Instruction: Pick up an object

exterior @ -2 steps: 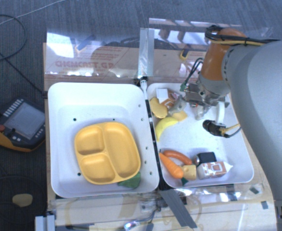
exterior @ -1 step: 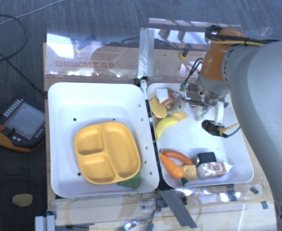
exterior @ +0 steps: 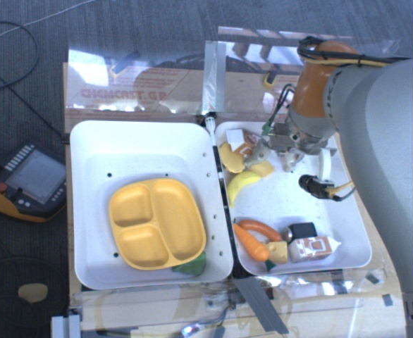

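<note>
Right bin [exterior: 354, 248] crowded with food, fingers [exterior: 277, 155] state unclear, arm [exterior: 375, 125] covering far corner.

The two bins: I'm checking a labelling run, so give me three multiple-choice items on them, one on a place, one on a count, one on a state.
1. Where is the yellow divided plate?
A. left bin
B. right bin
C. on the floor

2. How many compartments does the plate have?
A. two
B. three
C. five

3. How does the plate lie?
A. face up
B. upside down
C. on edge

Key: 1 A, it lies on the floor of the left bin. 2 B, its ridges part three wells. 3 A, the wells open upward.
</note>
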You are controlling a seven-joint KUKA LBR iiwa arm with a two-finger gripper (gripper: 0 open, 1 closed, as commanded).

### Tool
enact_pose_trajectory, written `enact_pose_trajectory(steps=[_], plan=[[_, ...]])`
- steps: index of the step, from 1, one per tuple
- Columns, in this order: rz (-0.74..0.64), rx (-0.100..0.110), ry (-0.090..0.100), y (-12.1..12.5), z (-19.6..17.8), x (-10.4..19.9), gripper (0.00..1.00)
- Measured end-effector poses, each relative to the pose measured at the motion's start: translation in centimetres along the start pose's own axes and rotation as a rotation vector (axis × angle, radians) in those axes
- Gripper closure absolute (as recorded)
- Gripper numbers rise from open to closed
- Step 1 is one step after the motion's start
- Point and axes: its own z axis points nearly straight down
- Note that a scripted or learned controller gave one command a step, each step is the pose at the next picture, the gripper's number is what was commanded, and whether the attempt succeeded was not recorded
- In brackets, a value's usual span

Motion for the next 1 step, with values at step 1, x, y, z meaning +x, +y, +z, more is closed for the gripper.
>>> enact_pose_trajectory(steps=[1], plan=[[-0.053,-0.004,0.005,0.17,-0.03,-0.21,0.00]])
